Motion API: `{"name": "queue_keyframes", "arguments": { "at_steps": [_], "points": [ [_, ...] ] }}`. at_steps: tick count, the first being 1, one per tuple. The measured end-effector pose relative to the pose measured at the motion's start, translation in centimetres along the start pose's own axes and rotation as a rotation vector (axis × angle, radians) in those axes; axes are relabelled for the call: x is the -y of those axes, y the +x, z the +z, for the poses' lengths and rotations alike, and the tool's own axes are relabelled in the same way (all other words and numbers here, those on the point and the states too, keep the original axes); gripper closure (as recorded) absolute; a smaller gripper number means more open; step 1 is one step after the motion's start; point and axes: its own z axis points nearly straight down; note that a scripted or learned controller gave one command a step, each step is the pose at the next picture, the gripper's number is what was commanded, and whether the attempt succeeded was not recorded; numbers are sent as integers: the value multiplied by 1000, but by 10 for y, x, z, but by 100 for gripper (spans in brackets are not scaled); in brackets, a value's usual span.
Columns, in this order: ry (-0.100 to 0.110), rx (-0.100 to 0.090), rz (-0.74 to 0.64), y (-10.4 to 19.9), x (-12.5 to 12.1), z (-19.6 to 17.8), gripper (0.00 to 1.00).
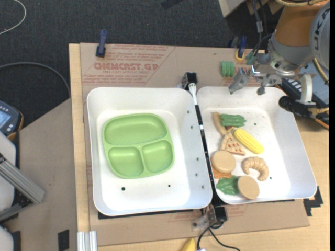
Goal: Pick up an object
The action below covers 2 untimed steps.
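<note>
Toy food items are seen gathered in the right bin (282,140), toward its near-left part: a yellow corn cob (248,140) lies at a slant, touching a pizza slice (233,145) on its left; a green leafy piece (232,121) is found just beyond them, resting on a tan strip (217,123). A round tan cookie (224,161) is placed near the bin's left wall, with a croissant (255,167) to its right. Nearest the front edge, a second round tan piece (248,187) is seen touching a small green piece (226,185). The gripper (246,87) is held over the far edge of the right bin, well apart from the food; its fingers (234,86) are spread wide and nothing is held between them. The left bin (99,140) is occupied by a green three-compartment plate (138,144). A green ridged object (227,69) lies on the cardboard sheet (125,67) beyond the right bin, just left of the gripper.
</note>
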Motion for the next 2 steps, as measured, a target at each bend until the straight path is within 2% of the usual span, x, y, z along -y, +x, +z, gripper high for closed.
{"name": "queue_keyframes", "arguments": {
  "at_steps": [1,2],
  "points": [
    [7,-2,-1,39,55,38,0],
    [-10,7,3,-1,80,123,0]
  ]
}}
